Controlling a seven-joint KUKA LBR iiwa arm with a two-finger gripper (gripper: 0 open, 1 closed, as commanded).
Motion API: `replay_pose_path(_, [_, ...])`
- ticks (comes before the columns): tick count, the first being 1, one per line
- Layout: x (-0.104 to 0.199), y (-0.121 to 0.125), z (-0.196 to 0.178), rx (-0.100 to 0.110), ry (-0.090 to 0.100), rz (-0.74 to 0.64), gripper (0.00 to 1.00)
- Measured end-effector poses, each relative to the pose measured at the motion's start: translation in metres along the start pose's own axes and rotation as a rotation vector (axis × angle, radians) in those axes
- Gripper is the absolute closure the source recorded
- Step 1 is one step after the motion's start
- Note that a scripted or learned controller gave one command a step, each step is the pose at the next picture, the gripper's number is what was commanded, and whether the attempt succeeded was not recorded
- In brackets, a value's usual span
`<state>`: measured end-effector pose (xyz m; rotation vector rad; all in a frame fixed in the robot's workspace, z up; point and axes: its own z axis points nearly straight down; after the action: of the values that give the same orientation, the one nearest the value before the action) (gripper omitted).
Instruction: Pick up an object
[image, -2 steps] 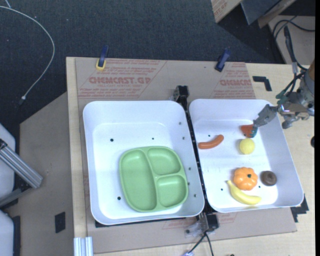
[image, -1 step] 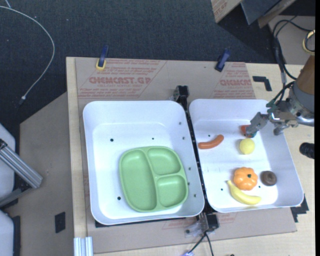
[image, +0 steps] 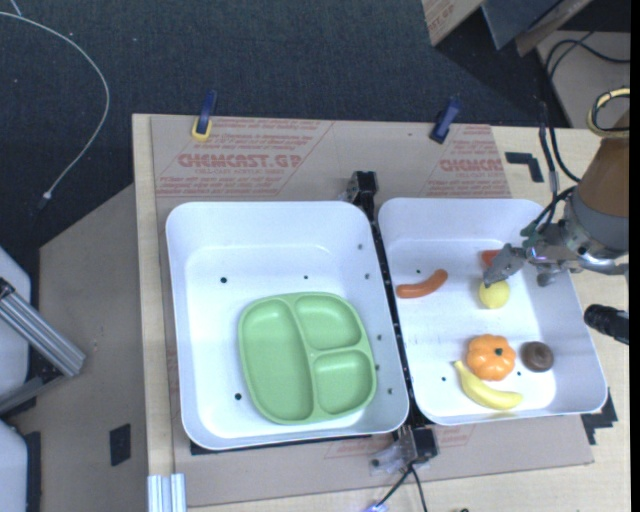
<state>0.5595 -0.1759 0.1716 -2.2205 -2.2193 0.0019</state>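
Gripper low in right bin, just above the lemon; can't tell how its jaws stand. Sausage lies left of lemon. Orange, banana, brown ball near edge. Green tray in left bin.

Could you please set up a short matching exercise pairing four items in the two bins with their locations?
Things:
1. green divided plate
2. orange sausage
3. banana
4. brown round piece

Places:
A. right bin, near its left wall
B. left bin
C. right bin, near the front edge
D. right bin, just right of the small pumpkin

Pairs: 1-B, 2-A, 3-C, 4-D
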Motion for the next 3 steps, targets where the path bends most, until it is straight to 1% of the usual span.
replay_pose_path(1, [-0.009, 0.000, 0.050, 0.004, 0.001, 0.001, 0.00])
replay_pose_path(2, [-0.009, 0.002, 0.036, -0.004, -0.001, 0.000, 1.00])
replay_pose_path(3, [-0.019, 0.001, -0.013, -0.008, -0.004, 0.000, 1.00])
